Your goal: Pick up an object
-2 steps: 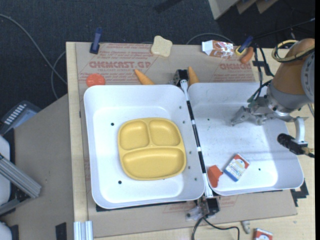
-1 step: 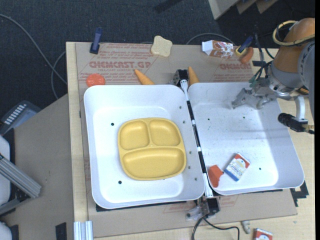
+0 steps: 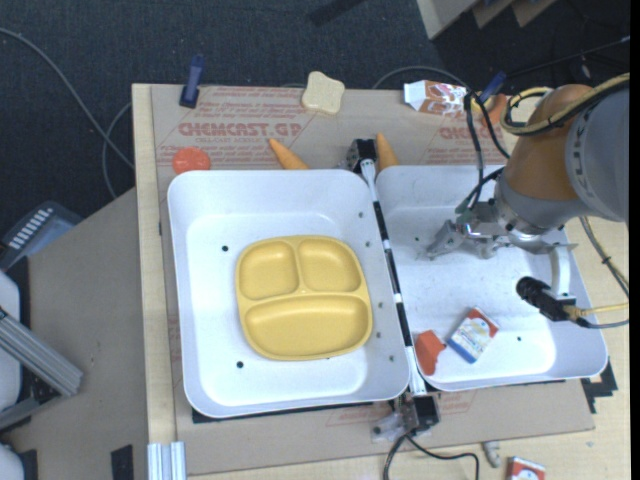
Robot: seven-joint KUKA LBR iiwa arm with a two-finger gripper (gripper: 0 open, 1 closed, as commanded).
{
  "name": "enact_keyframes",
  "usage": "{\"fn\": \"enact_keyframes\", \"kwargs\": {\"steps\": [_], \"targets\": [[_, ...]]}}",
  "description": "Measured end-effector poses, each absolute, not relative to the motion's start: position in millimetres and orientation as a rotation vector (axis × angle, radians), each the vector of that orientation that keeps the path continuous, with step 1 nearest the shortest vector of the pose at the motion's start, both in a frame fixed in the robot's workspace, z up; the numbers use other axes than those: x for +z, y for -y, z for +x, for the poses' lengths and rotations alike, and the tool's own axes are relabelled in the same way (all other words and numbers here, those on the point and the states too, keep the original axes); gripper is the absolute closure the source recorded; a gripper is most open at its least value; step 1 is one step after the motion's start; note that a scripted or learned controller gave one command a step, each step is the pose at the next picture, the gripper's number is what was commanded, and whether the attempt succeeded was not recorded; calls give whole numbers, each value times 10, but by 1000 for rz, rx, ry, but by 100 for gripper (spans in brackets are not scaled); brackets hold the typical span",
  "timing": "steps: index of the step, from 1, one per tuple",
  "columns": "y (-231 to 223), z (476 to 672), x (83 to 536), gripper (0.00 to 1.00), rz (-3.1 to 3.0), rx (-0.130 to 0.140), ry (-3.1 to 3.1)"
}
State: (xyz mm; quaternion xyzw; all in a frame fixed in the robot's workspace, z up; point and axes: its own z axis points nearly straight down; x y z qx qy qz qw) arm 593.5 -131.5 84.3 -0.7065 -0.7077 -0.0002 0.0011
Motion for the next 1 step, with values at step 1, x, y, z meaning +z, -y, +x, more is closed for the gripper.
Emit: {"fn": "enact_keyframes", "kwargs": {"steps": [1], "targets": [[1719,6585,1087,0,-2223,-1,2224]]}}
